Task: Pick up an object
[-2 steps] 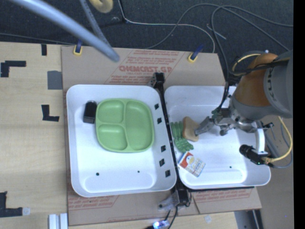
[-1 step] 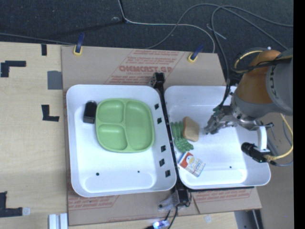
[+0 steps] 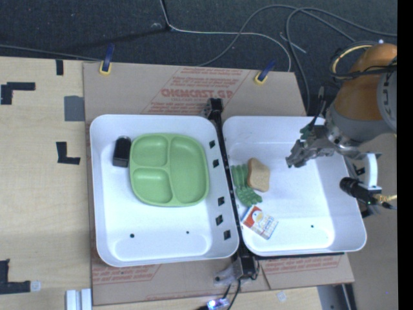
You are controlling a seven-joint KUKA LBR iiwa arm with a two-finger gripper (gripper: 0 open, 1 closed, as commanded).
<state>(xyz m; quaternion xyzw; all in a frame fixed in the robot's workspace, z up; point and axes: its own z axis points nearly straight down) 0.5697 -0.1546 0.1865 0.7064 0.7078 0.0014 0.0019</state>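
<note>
Presently the gripper hangs over the right bin near its far edge, finger state untellable, while the tan block, green piece and small carton crowd the left wall, so a descent risks pinching two or glancing off.

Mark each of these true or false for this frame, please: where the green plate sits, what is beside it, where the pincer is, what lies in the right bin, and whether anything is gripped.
1. The green divided plate lies in the left bin. True.
2. A small black object sits in the plate's middle compartment. False: it lies on the bin floor, at the plate's left edge.
3. The pincer is over the right bin. True.
4. The tan block is between the pincer's fingers. False: it rests on the bin floor, apart from the pincer.
5. The red and white packet lies in the left bin. False: it is in the right bin.
</note>
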